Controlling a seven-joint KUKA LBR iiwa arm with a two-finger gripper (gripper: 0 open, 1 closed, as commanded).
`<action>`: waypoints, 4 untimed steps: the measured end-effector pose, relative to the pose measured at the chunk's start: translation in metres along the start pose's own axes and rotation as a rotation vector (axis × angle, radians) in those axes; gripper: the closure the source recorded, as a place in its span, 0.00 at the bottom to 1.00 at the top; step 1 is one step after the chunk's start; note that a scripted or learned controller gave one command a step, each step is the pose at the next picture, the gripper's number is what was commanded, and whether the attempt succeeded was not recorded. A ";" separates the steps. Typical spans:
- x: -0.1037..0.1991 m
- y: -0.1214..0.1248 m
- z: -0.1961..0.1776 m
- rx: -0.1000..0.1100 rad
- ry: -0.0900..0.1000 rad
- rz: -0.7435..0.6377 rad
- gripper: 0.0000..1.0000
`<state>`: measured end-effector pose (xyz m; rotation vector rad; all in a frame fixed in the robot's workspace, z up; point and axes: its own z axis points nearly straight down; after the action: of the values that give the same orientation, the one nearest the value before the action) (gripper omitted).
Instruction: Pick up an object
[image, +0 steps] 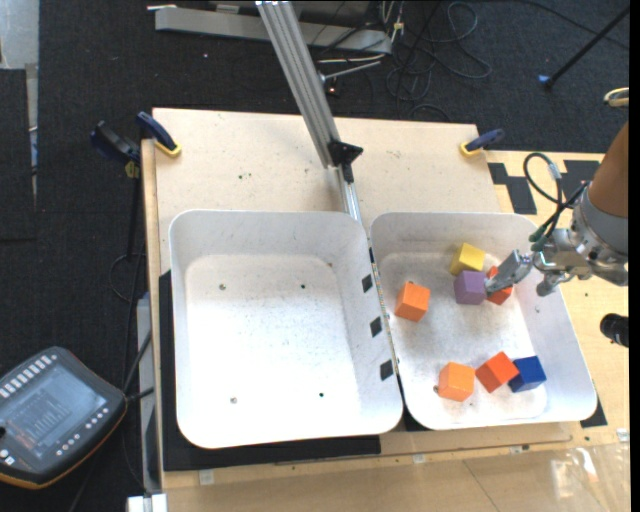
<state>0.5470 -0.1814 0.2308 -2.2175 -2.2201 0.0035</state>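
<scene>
1. Closest to the lens, a grey handheld control pendant with an orange rim (50, 418) lies off the pale wooden desk (260, 160), well apart from the work.
2. Next come three small cubes along the near end of the right-hand shallow white bin (570, 370): an orange foam cube (456, 381), a red-orange cube (494, 371) and a blue cube (529, 373), the last two touching.
3. Further back, a small red block (499, 292) sits just beside a purple cube (469, 287), with a yellow cube (467, 258) behind them and another orange cube (412, 300) nearer the bin's left wall.
4. The grey two-finger gripper (526, 283) hangs over the bin's right side with its fingers (511, 270) spread apart and nothing between them.
5. The red block lies at the tip of the leftward finger, not in the gap, so it looks like the likeliest target.
6. A grasp would probably need the gripper to shift left toward the purple cube, which crowds the block's far side.
</scene>
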 end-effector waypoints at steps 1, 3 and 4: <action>0.000 0.001 -0.002 -0.004 -0.001 0.000 0.00; -0.004 -0.002 0.110 0.002 0.001 0.001 0.00; -0.003 -0.002 0.137 -0.003 -0.001 0.001 0.00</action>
<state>0.5448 -0.1843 0.0940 -2.2209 -2.2208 0.0017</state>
